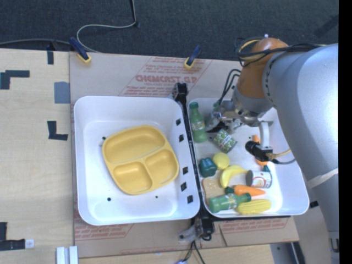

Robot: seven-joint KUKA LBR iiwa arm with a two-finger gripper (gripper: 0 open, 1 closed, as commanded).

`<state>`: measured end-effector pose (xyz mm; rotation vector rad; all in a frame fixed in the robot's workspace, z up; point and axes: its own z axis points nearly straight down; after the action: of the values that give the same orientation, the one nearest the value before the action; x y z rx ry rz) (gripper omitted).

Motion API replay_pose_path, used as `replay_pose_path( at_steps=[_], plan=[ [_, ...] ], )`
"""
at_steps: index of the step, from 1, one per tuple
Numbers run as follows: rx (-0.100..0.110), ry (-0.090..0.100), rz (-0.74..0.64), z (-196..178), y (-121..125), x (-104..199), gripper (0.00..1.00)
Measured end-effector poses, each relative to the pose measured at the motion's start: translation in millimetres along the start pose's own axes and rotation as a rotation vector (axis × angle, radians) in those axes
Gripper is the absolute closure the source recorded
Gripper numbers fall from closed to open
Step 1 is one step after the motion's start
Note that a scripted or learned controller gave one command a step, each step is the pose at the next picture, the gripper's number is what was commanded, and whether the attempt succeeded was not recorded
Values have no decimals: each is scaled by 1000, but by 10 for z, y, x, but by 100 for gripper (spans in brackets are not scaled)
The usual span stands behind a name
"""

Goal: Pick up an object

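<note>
One gripper is in service, and it is mine: it sits low over the far end of the right-hand shallow white bin, directly above the green patterned can lying on its side. I am placed here because the task leaves the choice of object open, and this can appears to be the nearest candidate. Whether my gripper is released or clenched I cannot tell; the wrist with its orange band hides the working end, and no object is visibly held.

Relative to the can:
- Left, just beside it: an upright green plastic bottle.
- Nearer the camera: a round yellow lemon, a teal block, a yellow banana, an orange carrot and a yellow corn cob, crowded together.
- Well to the left, in the other white bin: a yellow three-compartment plastic plate.

Judgement: the bottle's closeness could obstruct a clean descent.
</note>
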<state>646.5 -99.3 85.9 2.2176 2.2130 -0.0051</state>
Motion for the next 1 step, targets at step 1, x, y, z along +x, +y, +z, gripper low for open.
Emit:
replay_pose_path(
  at_steps=[1],
  plan=[
    [8, 5, -1, -89, -11, 21, 100]
  ],
)
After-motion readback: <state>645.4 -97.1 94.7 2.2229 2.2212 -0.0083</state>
